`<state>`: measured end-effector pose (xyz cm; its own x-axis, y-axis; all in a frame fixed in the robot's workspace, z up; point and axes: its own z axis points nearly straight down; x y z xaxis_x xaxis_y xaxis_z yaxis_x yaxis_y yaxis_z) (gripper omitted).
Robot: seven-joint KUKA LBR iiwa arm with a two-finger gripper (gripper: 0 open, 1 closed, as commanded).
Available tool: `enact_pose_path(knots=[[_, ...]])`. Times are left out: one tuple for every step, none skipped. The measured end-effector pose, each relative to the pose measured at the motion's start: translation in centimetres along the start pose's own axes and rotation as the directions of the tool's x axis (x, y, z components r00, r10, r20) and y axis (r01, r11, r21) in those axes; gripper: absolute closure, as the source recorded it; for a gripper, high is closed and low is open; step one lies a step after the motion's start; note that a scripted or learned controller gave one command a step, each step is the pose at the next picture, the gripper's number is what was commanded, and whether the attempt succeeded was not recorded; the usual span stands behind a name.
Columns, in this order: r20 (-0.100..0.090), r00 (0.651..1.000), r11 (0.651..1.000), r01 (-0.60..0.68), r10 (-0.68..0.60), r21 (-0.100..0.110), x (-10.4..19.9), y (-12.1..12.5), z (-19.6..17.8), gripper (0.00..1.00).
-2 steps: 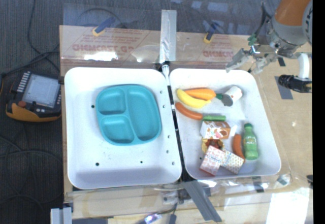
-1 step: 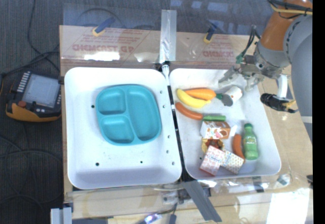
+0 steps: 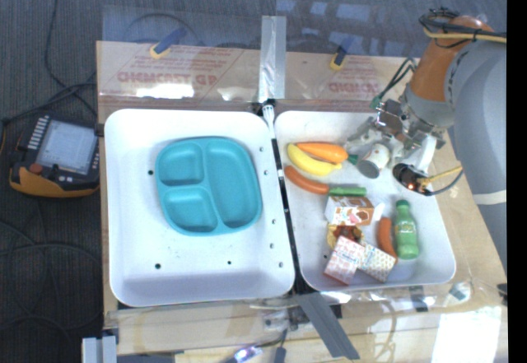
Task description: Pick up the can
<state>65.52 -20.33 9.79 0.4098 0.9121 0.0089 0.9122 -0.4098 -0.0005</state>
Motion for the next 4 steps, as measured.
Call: enact_pose_path(knots=[[0.022, 0.920, 0.919, -0.392, 0.391, 0.042, 0.5, 0.8, 0.9, 0.00], [0.019, 0.920, 0.920, -0.392, 0.392, 0.009, 0.3, 1.3, -0.2, 1.00], [0.013, 0.977, 0.977, -0.214, 0.214, -0.002, 5.8, -3.5, -13.1, 1.00], [0.012, 0.982, 0.983, -0.186, 0.186, 0.001, 7.7, -8.5, -12.3, 1.00]])
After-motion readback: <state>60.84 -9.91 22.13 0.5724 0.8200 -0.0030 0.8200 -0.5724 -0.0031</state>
